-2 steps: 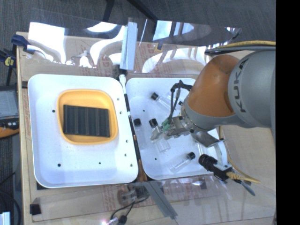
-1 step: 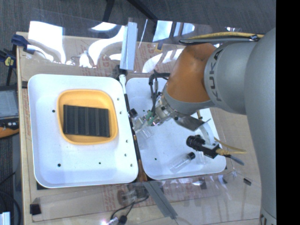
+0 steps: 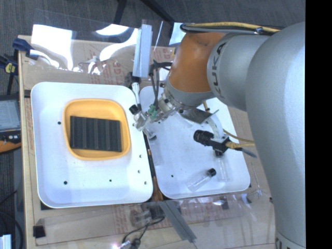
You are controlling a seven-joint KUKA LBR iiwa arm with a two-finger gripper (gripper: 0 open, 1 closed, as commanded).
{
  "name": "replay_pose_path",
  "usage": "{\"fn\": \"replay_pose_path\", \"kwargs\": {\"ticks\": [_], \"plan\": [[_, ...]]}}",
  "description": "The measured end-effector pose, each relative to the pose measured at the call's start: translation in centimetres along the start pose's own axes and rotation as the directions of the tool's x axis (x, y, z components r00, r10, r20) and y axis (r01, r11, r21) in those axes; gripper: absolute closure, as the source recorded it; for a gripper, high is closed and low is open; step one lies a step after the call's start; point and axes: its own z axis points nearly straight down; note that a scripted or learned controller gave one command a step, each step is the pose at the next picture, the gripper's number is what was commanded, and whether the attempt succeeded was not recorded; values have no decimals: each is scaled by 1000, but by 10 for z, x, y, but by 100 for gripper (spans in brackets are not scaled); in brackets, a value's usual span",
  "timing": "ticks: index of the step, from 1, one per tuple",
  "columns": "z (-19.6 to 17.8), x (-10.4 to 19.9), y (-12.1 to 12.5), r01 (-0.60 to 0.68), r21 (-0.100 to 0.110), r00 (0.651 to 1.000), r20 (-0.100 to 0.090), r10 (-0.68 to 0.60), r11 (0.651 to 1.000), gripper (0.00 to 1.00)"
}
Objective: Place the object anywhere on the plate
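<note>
A: Clear plastic, that's what the vial [image 3: 201,177] is made of, with a black cap. It lies on its side on the floor of the right bin [image 3: 174,183], near that bin's front wall, well below and to the right of my gripper [image 3: 147,123].

B: And your gripper's state?

A: I cannot tell. It hangs over the seam where the two bins meet, and the wrist hides the tips. I see nothing held there.

B: Count what you have.

A: One vial. One yellow plate [image 3: 97,129] with a dark ribbed insert, in the left bin [image 3: 52,180], just left of my gripper. Two white bins, touching along their inner walls.

B: Room to move?

A: White floor lies bare around the plate on all sides. In the right bin, bare floor runs between my gripper and the vial. My grey arm [image 3: 259,87] covers that bin's far right corner.
</note>
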Motion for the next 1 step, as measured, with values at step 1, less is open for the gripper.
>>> {"fn": "replay_pose_path", "kwargs": {"ticks": [1], "plan": [[0,0,0,0,0,1000,0,0,1000,0]]}}
